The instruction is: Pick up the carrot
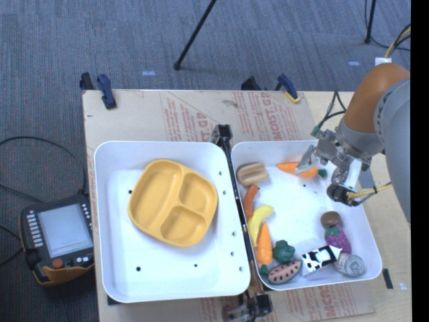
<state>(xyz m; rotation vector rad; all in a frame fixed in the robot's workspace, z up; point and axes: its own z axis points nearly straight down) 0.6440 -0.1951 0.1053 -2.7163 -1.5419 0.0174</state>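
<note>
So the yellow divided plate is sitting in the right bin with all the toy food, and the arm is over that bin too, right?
Not quite. The camera view shows the yellow plate alone in the left bin. The toy food, including the carrot, lies in the right bin, and the arm's gripper is over that right bin.

Orange carrot [264, 243] lengthwise near right bin's [365, 230] left wall

Orange carrot [264, 243], yellow plate [173, 202], white bins [114, 247]

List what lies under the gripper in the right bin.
Beneath the gripper, a small orange carrot pokes out leftward on the right white bin floor. Its green-topped end is partly covered by the fingers.
</note>
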